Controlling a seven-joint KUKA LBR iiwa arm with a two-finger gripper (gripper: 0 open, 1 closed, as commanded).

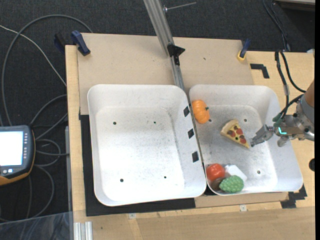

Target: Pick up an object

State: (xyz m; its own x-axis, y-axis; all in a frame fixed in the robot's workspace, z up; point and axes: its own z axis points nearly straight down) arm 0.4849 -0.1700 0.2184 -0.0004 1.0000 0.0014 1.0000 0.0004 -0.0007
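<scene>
Two white bins sit side by side on a wooden tabletop (130, 59). In the right bin (267, 96), a pizza slice toy (235, 133) lies near centre. The pincer (270, 134) hovers just beside it at three o'clock; whether it is spread or pressed together cannot be told. An orange toy (201, 111) rests at ten o'clock, a red toy (215, 171) and green toy (231, 184) at seven.
</scene>
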